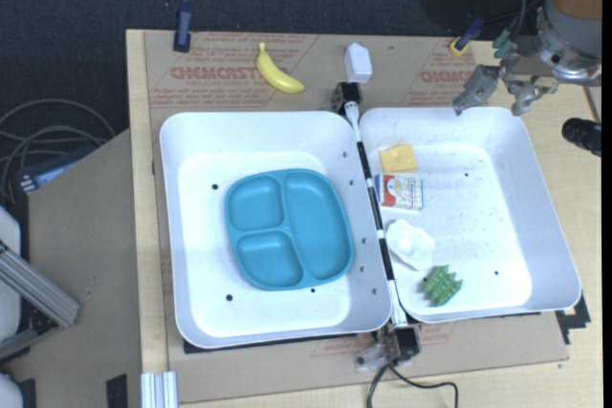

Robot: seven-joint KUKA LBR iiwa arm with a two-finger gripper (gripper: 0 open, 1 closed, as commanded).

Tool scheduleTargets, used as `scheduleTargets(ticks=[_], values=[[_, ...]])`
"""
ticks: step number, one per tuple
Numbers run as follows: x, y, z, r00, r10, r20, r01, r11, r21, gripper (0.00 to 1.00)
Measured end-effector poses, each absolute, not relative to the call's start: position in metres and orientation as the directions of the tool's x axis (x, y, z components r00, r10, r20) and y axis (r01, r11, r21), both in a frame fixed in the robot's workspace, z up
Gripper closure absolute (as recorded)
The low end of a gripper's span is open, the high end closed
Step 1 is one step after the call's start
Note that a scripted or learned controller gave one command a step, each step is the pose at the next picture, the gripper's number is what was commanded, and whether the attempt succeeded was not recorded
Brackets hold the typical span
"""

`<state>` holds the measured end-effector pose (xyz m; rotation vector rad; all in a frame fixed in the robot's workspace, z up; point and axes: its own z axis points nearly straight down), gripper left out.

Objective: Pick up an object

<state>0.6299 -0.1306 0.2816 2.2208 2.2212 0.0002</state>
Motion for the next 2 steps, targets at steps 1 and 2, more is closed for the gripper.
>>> scheduleTargets(ticks=[1, 2], values=[[0.657, -0.08, 0.183, -0.001, 1.0, 0.002, 1.0, 0.001, -0.004, 0.0], [0.632, -0.044, 0.185, -0.002, 1.0, 0.001, 1.0, 0.002, -0.002, 0.0]])
